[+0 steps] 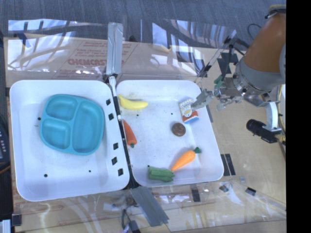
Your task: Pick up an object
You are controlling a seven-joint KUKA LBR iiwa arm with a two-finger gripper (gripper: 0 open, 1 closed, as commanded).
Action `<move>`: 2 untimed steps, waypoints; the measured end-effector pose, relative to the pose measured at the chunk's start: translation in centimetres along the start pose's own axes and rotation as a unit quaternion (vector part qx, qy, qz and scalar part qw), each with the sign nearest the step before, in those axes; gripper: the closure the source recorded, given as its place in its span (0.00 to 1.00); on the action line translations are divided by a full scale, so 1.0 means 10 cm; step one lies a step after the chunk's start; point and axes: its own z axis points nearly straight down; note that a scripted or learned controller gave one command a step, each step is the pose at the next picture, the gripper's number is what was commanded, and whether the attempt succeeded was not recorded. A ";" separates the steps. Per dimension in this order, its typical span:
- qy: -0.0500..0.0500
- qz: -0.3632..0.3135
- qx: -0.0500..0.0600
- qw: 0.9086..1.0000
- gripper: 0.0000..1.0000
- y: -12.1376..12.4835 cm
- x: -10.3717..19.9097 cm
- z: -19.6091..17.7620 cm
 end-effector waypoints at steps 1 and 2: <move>0.001 -0.118 0.001 0.993 0.00 0.44 -0.05 1.47; -0.001 -0.049 -0.002 0.999 0.00 0.91 -0.08 1.29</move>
